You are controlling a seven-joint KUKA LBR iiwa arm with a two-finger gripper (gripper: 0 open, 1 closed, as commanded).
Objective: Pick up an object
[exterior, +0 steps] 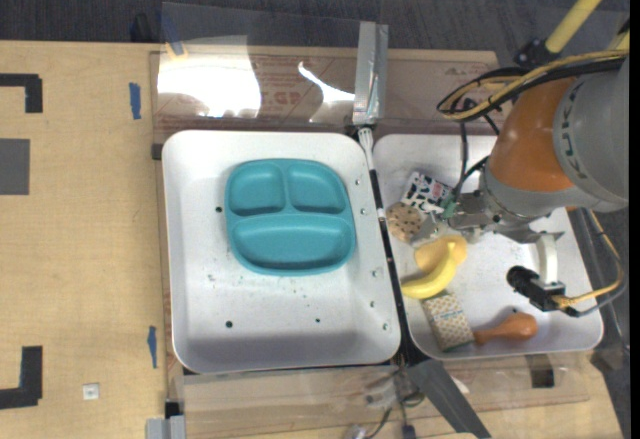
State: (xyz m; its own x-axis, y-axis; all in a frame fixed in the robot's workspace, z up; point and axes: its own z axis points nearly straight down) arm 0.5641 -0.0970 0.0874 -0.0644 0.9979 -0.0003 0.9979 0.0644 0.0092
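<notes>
Two white bins side by side on the bench; left bin [190, 327] holds a teal tray [290, 215] (three compartments, lying flat near the middle); right bin [590, 322] holds the loose items and the arm [560, 142], which comes in from the right with its orange band over the bin's upper half.

Gripper [462, 215] sits low in the right bin, pointing left, just right of the divider; cannot tell its state, the wrist body covers it; nothing visibly held.

Items in the right bin: banana [437, 269] lying just below and left of the gripper, near or touching it, can't say which; patterned black-and-white packet [424, 191] upper left, by the divider; brown round cookie-like piece [404, 222] just below that packet, next to the banana's top end; tan checked block [449, 319] below the banana, touching or nearly so; orange-brown pear-shaped thing [505, 329] to the block's right, near the front wall; black cable connector [532, 287] above it, part of the arm's wiring.
</notes>
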